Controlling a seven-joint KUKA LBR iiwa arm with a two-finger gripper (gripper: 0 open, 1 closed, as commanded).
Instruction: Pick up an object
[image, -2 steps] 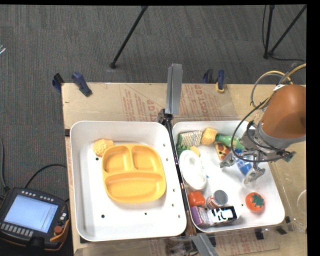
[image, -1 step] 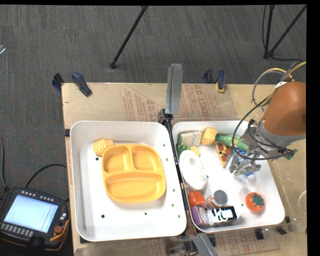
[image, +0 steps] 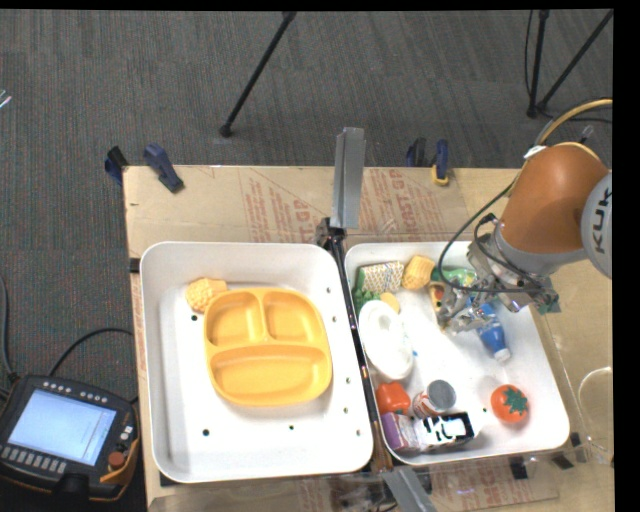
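Overhead, slanted — both bins (image: 160, 300)

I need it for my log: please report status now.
Gripper low in right bin, fingers unclear. Nothing seen held. Blue bottle beside it, clutter close around.

Grey arm (image: 555, 205) reaching from right, tool (image: 468, 312) pointing down

Divided plastic tray (image: 268, 347): yellow-orange. Both shallow bins (image: 170, 300): white. Round tomato-shaped toy (image: 509, 403): red, green top. Small plastic bottle (image: 492, 338): blue. Checkered packet (image: 381, 276): green-white.
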